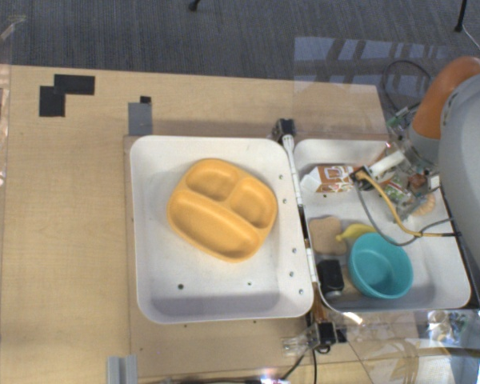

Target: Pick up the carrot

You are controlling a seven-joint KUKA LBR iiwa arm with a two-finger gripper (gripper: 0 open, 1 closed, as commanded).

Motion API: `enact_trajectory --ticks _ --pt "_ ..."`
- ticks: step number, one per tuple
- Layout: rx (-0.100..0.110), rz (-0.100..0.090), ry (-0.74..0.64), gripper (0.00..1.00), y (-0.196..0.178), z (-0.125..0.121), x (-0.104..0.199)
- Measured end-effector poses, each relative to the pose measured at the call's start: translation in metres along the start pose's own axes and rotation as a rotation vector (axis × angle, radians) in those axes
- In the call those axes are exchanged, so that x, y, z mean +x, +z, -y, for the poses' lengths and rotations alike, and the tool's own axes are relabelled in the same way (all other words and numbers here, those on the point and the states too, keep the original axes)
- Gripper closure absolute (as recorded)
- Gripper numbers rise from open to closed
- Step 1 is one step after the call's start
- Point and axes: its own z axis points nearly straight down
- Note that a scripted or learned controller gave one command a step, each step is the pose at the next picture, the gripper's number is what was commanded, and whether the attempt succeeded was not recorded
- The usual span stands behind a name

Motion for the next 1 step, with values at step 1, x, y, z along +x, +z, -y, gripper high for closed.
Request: enact_trajectory --ticks 1 --pt "-0.05 -0.031 -0.059 0.0 -0.1846 -0.0189 -0.0295"
